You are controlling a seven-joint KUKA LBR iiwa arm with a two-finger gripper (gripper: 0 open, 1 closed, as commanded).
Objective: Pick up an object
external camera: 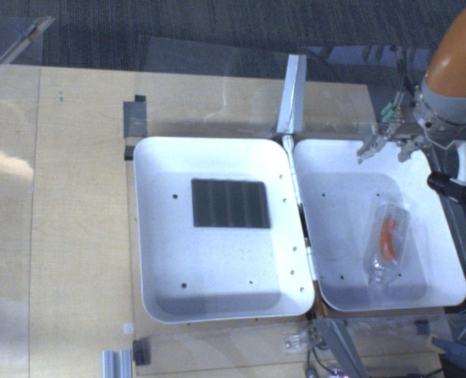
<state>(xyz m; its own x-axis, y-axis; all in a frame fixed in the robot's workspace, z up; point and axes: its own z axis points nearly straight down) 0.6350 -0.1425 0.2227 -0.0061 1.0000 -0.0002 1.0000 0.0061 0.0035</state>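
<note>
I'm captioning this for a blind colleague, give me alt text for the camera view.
A clear plastic packet with something orange inside lies in the right bin, with the gripper above that bin's far edge. The left bin holds a dark ridged rectangle.

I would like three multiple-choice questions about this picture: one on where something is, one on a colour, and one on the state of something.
1. Where does the clear bottle lie?
A. in the left bin
B. in the right bin
C. on the bench outside the bins

2. What colour shows inside the clear bottle?
A. orange-red
B. blue
C. green

3. How does the hand stand to the bottle?
A. it holds the bottle up
B. it presses on the bottle
C. it is apart from the bottle, near the far edge of the right bin

Answers:
1. B, the bottle lies on the floor of the right bin.
2. A, an orange-red piece shows through the clear wall.
3. C, bare bin floor lies between the hand and the bottle.
</note>
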